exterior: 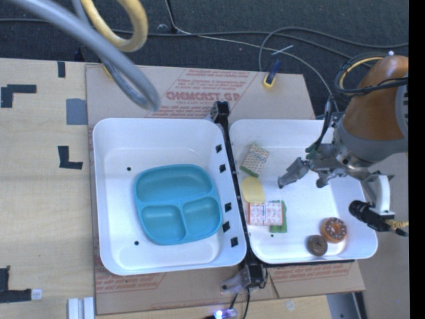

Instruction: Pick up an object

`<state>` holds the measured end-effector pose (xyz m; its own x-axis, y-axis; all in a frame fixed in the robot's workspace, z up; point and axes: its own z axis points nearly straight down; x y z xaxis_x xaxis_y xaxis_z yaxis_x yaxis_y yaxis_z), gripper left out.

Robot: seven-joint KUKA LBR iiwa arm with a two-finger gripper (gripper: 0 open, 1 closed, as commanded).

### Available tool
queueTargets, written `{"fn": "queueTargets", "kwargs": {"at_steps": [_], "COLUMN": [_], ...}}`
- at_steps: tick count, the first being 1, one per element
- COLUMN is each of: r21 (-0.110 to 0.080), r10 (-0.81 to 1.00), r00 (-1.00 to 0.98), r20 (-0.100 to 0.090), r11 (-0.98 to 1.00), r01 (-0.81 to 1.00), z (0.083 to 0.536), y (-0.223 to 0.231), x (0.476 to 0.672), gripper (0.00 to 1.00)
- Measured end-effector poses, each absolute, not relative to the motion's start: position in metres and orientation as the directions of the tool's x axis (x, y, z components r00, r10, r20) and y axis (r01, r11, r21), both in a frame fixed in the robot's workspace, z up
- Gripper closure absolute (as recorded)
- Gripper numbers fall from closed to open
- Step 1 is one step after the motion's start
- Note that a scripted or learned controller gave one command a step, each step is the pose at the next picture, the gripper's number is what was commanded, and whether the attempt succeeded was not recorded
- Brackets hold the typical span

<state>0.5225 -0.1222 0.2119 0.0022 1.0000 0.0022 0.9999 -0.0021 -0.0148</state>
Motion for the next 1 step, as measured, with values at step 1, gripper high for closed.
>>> {"fn": "queueTargets", "kwargs": {"at_steps": [1], "r21": [-0.002], "r10": [1.000], "r00": [-0.002], "r20": [0.001], "r11": [0.002], "r01": [1.000], "z": [0.2186], "y": [-0.1218], "x": [0.5253], "gripper": [0.00]}}
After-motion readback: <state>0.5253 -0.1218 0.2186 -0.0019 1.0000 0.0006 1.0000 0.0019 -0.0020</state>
